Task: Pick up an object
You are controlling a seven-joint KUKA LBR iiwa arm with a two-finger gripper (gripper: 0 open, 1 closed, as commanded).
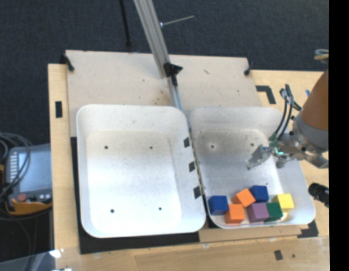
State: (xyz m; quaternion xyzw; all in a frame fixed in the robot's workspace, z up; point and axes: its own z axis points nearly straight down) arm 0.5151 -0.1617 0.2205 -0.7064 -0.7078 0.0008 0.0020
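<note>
**benchrat:** Going left to right: the left bin point(135, 171) is seen with just scuffs and a few dark dots on its floor, so nothing to grab there. The right bin point(230, 134) has all the goods bunched along its near edge: blue cube point(218, 204), two orange cubes point(245, 197) and point(235, 213), a darker blue cube point(259, 193), purple cube point(257, 212), green cube point(274, 210), yellow cube point(285, 201). The gripper point(259, 157) is seen over the middle of that bin, farther from the camera than the pile and apart from it, nothing caught in it. Whether it's spread or closed can't be told from this angle, too small and blurry.

**kuka_kev:** Agreed, nothing is held yet. For a clean pick, the blue cube on the left end looks like the best bet, since open floor is left on its left and far sides. The ones in the middle are packed touching each other, so a finger would likely be jammed onto a neighbour. A target should be lined up from straight above, with the fingers set across free faces, and the bin's near wall should be kept clear of.

**benchrat:** Yeah, the yellow one is probably too tight against the rim corner.
</note>
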